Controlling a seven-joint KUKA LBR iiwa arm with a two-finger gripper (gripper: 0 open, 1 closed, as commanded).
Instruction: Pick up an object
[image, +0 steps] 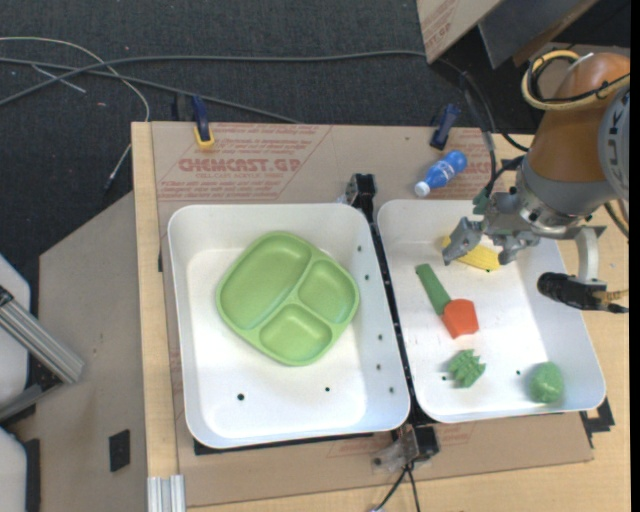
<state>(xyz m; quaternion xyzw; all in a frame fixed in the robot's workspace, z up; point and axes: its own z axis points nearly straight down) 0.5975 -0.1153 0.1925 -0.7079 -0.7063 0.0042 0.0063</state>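
White plastic forms the two shallow bins that are set side by side on a cardboard-covered table. The left bin is occupied by a light green divided tray, which is laid flat near the bin's middle with its three compartments turned upward.

The right bin is scattered with small toy foods. A toy carrot, with a green stem and an orange end, is laid near the bin's left side, its stem pointed toward the far rim. A leafy green piece is seen just below the carrot, apart from it. A rounded green piece is placed near the bin's near right corner. A yellow object, partly covered by the claw, is found near the far rim of this bin; its exact kind cannot be told.

The grey arm is reached in from the right, and its claw is held low over the yellow object. Whether the claw is spread or pressed together cannot be told, and no object is seen to be lifted clear of the bin floor.

Beyond the bins, a small blue and white bottle is laid on the cardboard near the far edge. Blue clamps are fixed along that same far edge of the table.
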